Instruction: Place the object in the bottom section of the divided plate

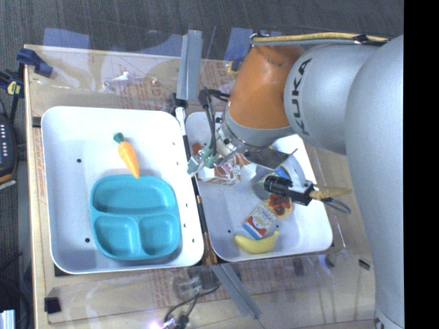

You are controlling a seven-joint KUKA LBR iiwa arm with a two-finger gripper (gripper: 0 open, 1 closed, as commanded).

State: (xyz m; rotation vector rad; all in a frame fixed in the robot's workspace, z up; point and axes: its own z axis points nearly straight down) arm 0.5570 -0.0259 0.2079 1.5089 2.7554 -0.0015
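Observation:
A blue divided plate [134, 218] lies in the left bin [65, 184], with one long section on its far side and two smaller sections on its near side; nothing lies on it. An orange carrot [128, 156] rests just beyond the plate's far rim. My gripper [204, 162] is low at the left wall of the right bin [305, 242], next to a crumpled orange-and-white wrapper [230, 171]. Whether anything sits in the gripper is hidden by the wrist.
In the right bin, a yellow banana [256, 242] lies near the front wall, with a small white-and-red packet [259, 221] just behind it and a red item [280, 205] further back. The arm covers the back of that bin.

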